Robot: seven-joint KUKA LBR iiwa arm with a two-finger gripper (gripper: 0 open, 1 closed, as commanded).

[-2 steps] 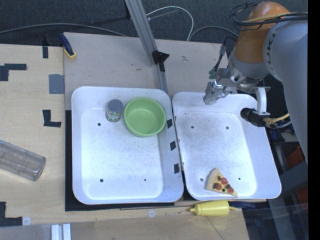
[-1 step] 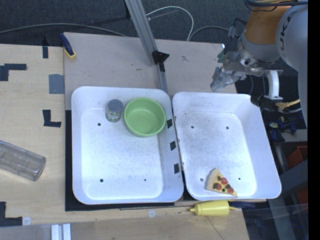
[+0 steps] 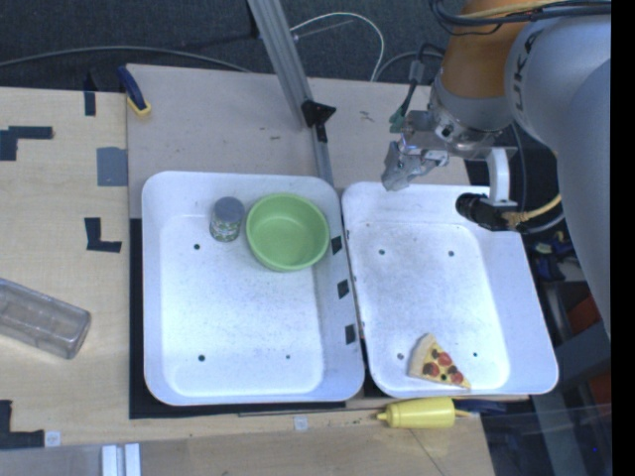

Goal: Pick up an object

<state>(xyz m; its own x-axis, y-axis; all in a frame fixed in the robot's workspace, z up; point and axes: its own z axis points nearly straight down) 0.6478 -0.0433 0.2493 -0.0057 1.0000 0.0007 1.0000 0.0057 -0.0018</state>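
Note:
A toy pizza slice (image 3: 436,361) lies near the front edge of the right bin (image 3: 516,266). In the left bin (image 3: 169,296), at its far side, a green bowl (image 3: 287,231) stands upright beside a small grey-lidded jar (image 3: 226,218). My gripper (image 3: 399,174) hangs above the far left corner of the right bin, well away from all three objects. Nothing is seen between its fingers.
A yellow mustard bottle (image 3: 422,414) lies on the bench just in front of the right bin. A clear plastic container (image 3: 38,318) lies at the left of the bench. A slanted metal pole (image 3: 288,58) rises behind the bins.

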